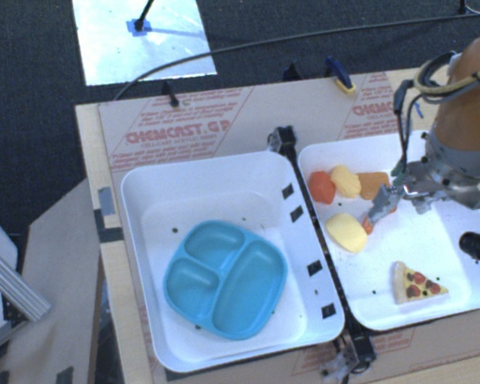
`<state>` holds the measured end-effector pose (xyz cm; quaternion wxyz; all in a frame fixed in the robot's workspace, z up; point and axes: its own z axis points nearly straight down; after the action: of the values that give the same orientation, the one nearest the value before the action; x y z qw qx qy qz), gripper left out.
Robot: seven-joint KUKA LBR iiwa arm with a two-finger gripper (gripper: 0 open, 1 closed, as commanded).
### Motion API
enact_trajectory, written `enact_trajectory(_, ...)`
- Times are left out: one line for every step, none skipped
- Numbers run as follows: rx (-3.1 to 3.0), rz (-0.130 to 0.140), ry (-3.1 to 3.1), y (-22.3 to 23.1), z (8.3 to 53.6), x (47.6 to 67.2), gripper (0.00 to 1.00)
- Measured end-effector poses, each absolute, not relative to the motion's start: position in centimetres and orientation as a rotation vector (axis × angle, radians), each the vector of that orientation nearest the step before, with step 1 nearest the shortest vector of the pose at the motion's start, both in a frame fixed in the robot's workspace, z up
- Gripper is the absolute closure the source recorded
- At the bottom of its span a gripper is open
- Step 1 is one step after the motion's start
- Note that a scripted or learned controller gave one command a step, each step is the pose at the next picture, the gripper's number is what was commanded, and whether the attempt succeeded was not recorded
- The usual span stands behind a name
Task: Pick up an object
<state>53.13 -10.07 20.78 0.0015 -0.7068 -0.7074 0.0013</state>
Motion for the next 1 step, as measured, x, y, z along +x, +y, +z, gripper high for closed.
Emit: enact_trajectory(-2.218, 0.002, -2.221, -10.06, 16.58, 53.22, 0.0)
